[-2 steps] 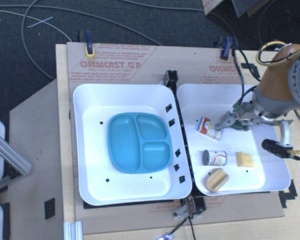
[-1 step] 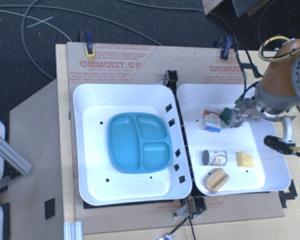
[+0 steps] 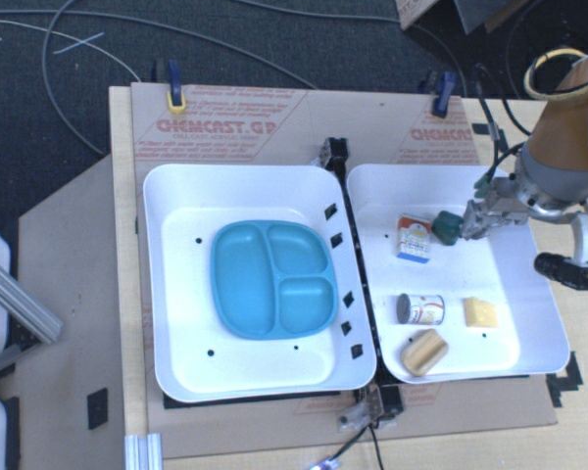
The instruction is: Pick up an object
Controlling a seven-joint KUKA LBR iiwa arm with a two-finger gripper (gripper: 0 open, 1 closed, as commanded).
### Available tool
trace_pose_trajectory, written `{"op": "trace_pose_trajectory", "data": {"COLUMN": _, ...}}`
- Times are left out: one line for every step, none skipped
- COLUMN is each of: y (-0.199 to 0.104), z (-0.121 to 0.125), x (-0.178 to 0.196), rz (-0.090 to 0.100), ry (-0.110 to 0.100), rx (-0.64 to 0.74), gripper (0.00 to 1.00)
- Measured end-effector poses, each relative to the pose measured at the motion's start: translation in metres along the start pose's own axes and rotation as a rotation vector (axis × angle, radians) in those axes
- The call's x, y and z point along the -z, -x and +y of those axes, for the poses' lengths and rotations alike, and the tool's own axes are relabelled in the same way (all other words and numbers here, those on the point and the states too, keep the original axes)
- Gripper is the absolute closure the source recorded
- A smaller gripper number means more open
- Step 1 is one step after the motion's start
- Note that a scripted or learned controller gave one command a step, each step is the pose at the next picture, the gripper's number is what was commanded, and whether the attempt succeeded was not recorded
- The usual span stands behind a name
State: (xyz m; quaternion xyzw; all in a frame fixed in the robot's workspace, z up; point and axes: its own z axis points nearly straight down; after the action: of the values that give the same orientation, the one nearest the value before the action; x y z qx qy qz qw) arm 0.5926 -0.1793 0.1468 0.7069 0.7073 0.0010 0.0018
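Dark carpet with loose cables surrounds the surface (image 3: 274, 106), which carries two white bins. Inside the left bin (image 3: 176, 262) lies a blue divided plate (image 3: 274, 279). Over the right bin (image 3: 529, 272), the claw (image 3: 467, 221) seems to pinch a small dark green object (image 3: 445, 228). Just beside it lies a red-and-white packet (image 3: 414, 239); nearer the front edge are a small can (image 3: 421, 309), a yellow block (image 3: 481, 312) and a tan cylinder (image 3: 423, 352).

Divided plate (image 3: 274, 278) in left bin (image 3: 167, 213); carton (image 3: 414, 239), can (image 3: 421, 309), sponge (image 3: 481, 312), roll (image 3: 423, 352) in right bin (image 3: 539, 341)
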Motion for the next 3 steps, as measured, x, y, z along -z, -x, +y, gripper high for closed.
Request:
{"op": "trace_pose_trajectory", "data": {"y": 0.008, "z": 0.003, "x": 0.047, "rz": -0.001, "ry": 0.003, "rx": 0.000, "gripper": 1.00}}
{"op": "trace_pose_trajectory", "data": {"y": 0.008, "z": 0.004, "x": 0.063, "rz": 0.000, "ry": 0.000, "rx": 0.000, "gripper": 1.00}}
{"op": "trace_pose_trajectory", "data": {"y": -0.040, "z": 0.000, "x": 0.059, "rz": 0.003, "ry": -0.006, "rx": 0.004, "gripper": 1.00}}
